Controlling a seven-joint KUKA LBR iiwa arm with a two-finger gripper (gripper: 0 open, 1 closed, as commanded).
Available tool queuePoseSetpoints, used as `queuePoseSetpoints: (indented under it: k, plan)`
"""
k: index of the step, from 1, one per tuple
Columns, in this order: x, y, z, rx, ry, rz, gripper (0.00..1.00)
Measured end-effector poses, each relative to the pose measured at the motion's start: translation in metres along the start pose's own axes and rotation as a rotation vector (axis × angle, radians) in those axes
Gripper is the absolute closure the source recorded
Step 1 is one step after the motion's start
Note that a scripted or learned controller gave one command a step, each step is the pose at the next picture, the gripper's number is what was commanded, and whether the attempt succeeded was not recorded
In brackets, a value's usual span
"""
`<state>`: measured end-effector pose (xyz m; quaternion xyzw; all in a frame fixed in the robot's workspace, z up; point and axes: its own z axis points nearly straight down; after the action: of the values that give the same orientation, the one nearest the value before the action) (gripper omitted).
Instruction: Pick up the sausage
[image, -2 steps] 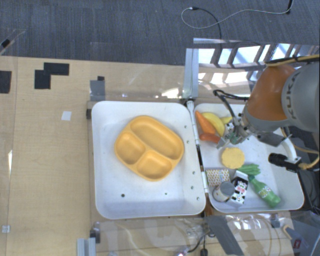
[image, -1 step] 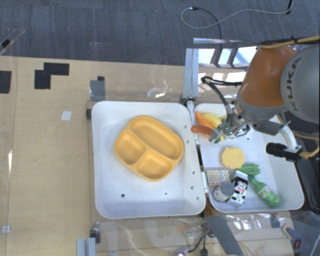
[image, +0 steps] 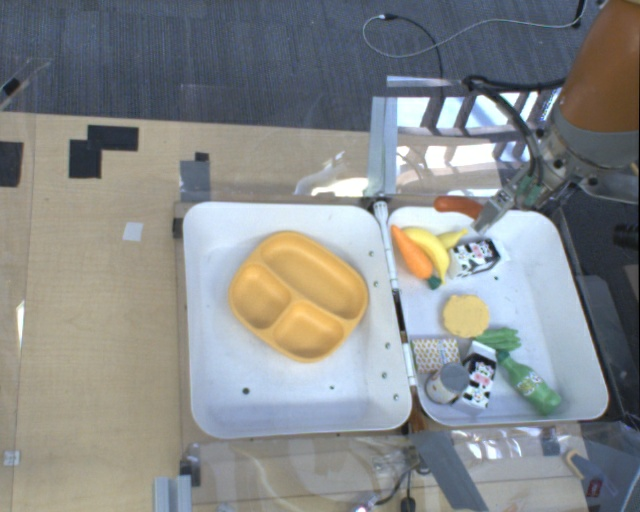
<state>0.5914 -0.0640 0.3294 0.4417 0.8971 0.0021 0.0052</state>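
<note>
The sausage lies against the far wall of the right bin, at twelve o'clock from the banana and carrot. We see the gripper just beside its three o'clock end, not yet lifting it; whether it is clenched we cannot tell. We judge the pick unfinished.

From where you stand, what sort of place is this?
Probably a robotics lab bench: a robot arm reaches over two white bins, one holding toy food like a banana, the other a yellow plate.
</note>
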Motion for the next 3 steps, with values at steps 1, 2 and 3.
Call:
queuePoseSetpoints:
  k: [1, 2, 3]
  plan:
    - [-0.047, -0.043, 0.026, 0.003, 0.002, -0.185, 1.0]
    - [-0.151, -0.034, 0.063, 0.003, 0.001, -0.258, 1.0]
    - [-0.136, -0.019, 0.115, 0.002, 0.001, -0.356, 1.0]
